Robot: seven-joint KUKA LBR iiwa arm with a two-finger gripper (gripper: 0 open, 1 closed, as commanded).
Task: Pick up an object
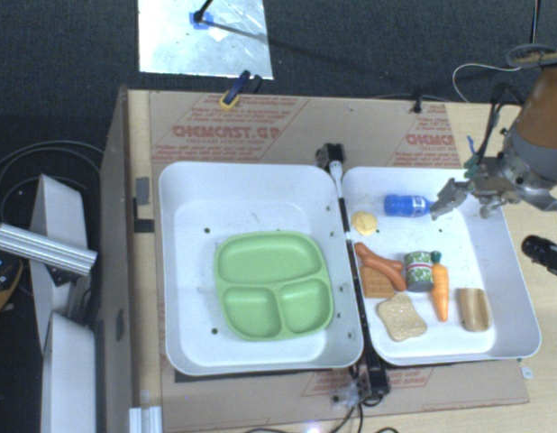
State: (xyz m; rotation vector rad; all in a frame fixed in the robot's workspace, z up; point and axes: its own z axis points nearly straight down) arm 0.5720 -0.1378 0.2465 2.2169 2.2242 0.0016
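Over the cardboard-covered tabletop, the open, empty pincer hovers above the right white bin, beside the small blue plastic bottle; I'd centre both fingers across its body before descending.

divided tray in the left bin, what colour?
Light green. The divided tray, with three compartments, lies flat in the left bin; the camera view shows it plainly.

Both bins are white. In the left one lies a pale green divided tray. The right one holds a blue bottle, a pale yellow round piece, a reddish-orange sausage, an orange carrot with a green top, a tan bread slice and a light brown roll. The desk is tan with red lettering.
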